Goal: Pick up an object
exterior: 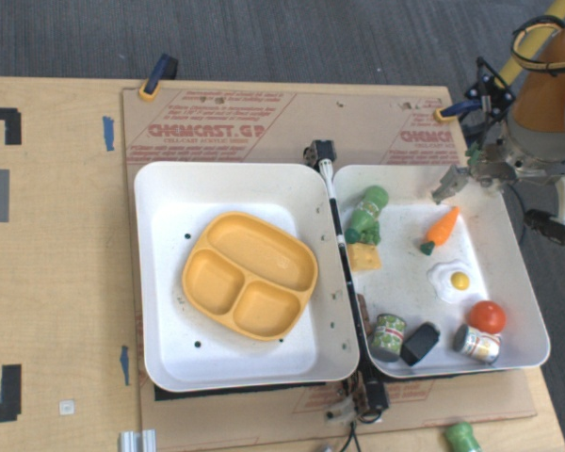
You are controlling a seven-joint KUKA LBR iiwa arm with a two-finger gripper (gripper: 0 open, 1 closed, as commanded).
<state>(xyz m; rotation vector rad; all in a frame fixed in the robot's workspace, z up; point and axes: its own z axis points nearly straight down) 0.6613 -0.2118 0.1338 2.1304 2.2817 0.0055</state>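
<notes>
The bench point(56, 252) carries two shallow white bins side by side. The left bin point(160, 196) holds a yellow divided plate point(250, 276) lying flat near its centre, tilted diagonally in the frame. The right bin point(523, 295) holds the loose items: a green bottle point(367, 213) at the upper left, with a yellow block point(363, 257) just below it; an orange carrot point(441, 228) near the middle, lying at a slant; a fried egg point(452, 279) below the carrot; a red ball point(488, 315) toward the lower right, touching a metal can point(476, 345) beneath it; and a green can point(389, 335) beside a black object point(420, 343) along the lower edge. The arm enters from the upper right, its orange band above the wrist, and leans down and leftward over the right bin's upper right corner. The end effector point(449, 185) hangs above that corner, up and right of the carrot and apart from it, with nothing between its fingers; whether they stand wide or narrow cannot be told.
</notes>
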